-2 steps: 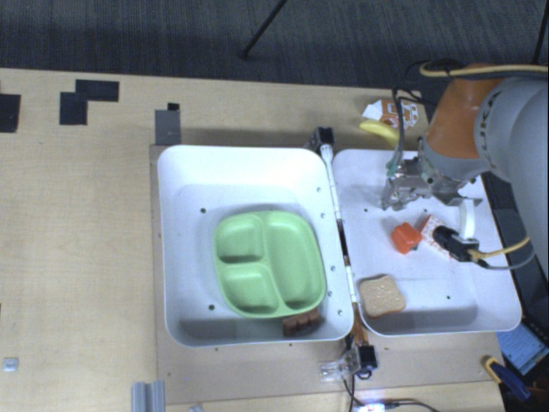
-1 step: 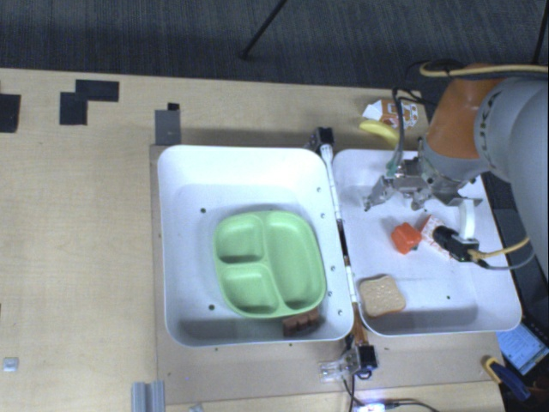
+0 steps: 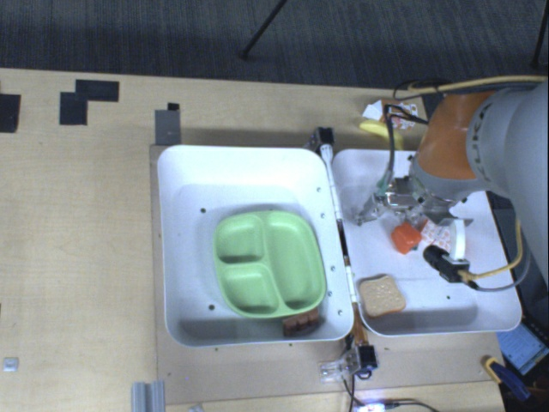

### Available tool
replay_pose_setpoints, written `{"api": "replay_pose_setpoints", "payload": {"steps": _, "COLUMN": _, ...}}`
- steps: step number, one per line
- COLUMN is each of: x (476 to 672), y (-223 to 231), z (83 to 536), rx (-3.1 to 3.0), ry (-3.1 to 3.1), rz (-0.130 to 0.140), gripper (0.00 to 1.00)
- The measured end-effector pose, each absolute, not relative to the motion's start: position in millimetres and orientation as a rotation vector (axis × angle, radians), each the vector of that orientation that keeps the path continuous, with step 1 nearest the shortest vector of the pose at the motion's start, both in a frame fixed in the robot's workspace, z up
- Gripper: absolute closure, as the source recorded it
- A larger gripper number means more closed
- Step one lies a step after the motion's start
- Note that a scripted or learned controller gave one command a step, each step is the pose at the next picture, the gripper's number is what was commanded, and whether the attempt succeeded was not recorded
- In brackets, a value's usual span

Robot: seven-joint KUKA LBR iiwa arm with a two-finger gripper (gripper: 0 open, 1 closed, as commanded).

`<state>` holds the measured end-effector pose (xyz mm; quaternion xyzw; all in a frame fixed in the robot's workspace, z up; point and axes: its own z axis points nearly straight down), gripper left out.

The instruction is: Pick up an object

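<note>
Toast slice [image 3: 382, 295] lies near the orange object [image 3: 406, 238], beside the tool [image 3: 410, 217]; grip unclear.

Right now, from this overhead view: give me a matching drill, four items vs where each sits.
Items:
1. green divided plate
2. slice of bread
3. orange object
4. brown object

Places:
A. near front wall of the right bin
B. middle of the left bin
C. right bin, just below the gripper
D. left bin, tucked against the plate's front edge

Pairs: 1-B, 2-A, 3-C, 4-D
</note>
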<state>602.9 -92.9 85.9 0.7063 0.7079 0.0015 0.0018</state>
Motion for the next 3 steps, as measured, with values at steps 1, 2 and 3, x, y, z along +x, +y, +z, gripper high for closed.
{"api": "replay_pose_setpoints", "payload": {"steps": 1, "x": 605.2, "y": -92.4, "z": 98.1, "rx": 2.212, "ry": 2.221, "rz": 0.012, "gripper": 1.0}}
{"api": "replay_pose_setpoints", "payload": {"steps": 2, "x": 605.0, "y": -92.4, "z": 97.9, "rx": 2.211, "ry": 2.221, "rz": 0.011, "gripper": 0.0}}
{"api": "replay_pose_setpoints", "payload": {"steps": 3, "x": 606.3, "y": -91.6, "z": 108.9, "rx": 2.208, "ry": 2.223, "rz": 0.015, "gripper": 1.0}}
